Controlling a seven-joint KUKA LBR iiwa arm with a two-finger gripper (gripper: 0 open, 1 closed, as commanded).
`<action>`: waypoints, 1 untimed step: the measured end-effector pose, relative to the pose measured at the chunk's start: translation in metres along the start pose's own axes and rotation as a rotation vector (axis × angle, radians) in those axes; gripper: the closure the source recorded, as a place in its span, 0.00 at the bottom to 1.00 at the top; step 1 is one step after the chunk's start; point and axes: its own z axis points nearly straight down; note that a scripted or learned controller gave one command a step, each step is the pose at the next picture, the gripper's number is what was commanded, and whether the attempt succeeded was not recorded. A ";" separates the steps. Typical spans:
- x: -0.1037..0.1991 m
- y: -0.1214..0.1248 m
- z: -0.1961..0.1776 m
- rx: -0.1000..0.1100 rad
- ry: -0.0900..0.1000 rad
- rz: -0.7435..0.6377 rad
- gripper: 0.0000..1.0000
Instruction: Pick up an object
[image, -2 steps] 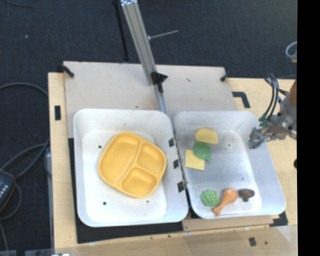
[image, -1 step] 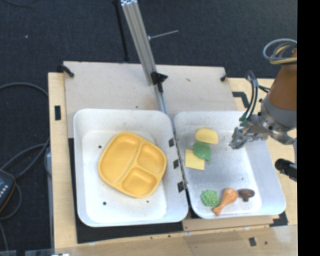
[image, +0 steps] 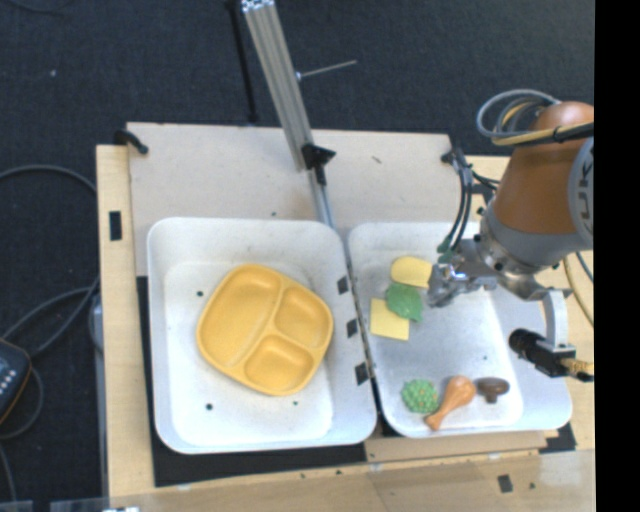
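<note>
Beside green toy, claw (fingers indistinct).

This looks like a robot lab. A robot arm (grey and orange) reaches over a bench. Cables trail across the dark floor.

A pale wooden bench stands on dark carpet, cables trailing over the floor far left of the gripper

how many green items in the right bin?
2. One flat green piece sits near the bin's upper left, between two yellow pieces, by the pincer. One bumpy green piece lies at the front edge, beside the drumstick. The arm may hide more.
</note>
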 end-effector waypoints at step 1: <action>0.054 -0.014 -0.002 0.000 0.001 -0.001 1.00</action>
